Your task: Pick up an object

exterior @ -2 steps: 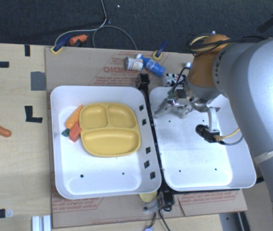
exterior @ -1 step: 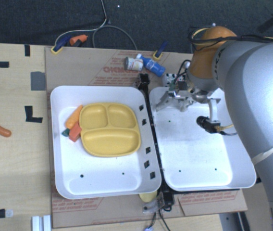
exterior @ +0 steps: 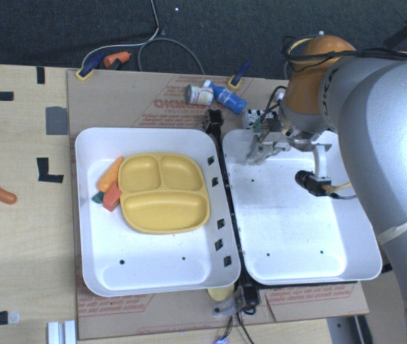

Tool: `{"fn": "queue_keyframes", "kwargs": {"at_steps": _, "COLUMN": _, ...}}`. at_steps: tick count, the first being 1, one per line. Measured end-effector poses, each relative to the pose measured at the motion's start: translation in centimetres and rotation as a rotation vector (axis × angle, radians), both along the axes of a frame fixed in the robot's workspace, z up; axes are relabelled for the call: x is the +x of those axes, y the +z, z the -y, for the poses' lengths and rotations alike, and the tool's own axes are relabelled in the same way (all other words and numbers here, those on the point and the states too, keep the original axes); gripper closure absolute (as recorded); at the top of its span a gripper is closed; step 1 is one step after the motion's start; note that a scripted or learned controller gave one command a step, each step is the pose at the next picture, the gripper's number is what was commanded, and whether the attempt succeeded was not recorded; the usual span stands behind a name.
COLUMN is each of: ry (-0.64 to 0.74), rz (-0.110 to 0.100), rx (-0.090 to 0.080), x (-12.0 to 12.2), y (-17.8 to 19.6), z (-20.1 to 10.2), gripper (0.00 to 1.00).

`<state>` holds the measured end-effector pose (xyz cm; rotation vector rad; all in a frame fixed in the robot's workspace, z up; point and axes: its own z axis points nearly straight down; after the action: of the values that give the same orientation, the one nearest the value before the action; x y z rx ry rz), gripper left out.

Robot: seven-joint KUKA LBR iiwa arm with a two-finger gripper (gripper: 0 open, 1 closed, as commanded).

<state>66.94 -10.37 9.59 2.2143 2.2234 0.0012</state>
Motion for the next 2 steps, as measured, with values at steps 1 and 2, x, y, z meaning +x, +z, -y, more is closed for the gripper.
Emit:
{"fn": "queue_keyframes", "kwargs": {"at_steps": 1, "ry": 0.002, "rz": -0.002, "rx": 0.005, "x": -4.6, "y": 9.3, "z": -6.7, "gripper": 1.00}}
{"fn": "queue_keyframes", "kwargs": {"at_steps": 2, "ry": 0.005, "rz": -0.004, "rx": 0.005, "x": -3.4, "y": 8.8, "z": -14.1, "gripper": 1.00}}
